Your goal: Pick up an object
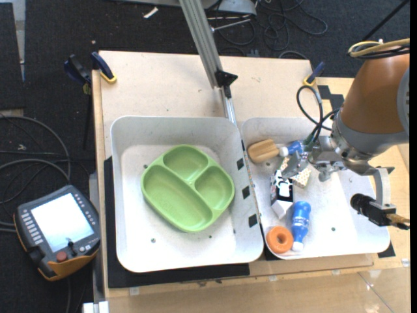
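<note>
The objects cluster at the right bin's (352, 230) left edge: a blue bottle (300, 218), orange ring (281, 238), black-and-white carton (282, 189) and tan block (263, 150). The gripper (306, 165) hovers over the carton; its state is unclear. The left bin (130, 135) holds 1 green divided plate (187, 187).

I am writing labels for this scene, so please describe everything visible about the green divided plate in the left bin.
The green divided plate is light green and looks like smooth matte plastic. It is roundish with softened corners and a raised rim. Low ridges divide it into three compartments: one long section along its lower-left side and two smaller ones toward the upper right. It lies flat and upright on the floor of the left bin, near the middle, turned at an angle. Nothing rests in it or touches it.
</note>
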Robot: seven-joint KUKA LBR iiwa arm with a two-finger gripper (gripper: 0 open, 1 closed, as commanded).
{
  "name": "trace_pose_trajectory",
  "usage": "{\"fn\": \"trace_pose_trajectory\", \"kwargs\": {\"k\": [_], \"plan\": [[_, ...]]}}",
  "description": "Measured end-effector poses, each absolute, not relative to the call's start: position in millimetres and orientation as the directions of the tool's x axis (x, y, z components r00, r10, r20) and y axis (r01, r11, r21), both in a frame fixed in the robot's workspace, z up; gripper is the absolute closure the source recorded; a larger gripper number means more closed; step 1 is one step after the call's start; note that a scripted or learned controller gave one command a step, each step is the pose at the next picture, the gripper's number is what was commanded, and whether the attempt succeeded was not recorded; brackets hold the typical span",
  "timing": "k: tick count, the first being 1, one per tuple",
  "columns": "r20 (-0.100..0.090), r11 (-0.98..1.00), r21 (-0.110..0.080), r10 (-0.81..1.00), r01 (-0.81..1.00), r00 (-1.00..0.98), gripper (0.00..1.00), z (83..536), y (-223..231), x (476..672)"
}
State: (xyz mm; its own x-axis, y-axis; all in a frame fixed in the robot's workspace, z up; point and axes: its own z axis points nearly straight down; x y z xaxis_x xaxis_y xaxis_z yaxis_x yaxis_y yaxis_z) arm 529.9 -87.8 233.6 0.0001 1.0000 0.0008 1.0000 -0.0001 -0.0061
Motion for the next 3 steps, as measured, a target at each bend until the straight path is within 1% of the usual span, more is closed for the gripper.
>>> {"fn": "trace_pose_trajectory", "kwargs": {"k": [1,2,3], "plan": [[0.0,-0.001,-0.007,1.0,1.0,0.001,0.0,174,-95,532.6],[0.001,-0.001,-0.006,1.0,1.0,0.001,0.0,130,-98,530.6],[0.0,-0.001,0.0,1.0,1.0,0.001,1.0,142,-98,532.3]]}}
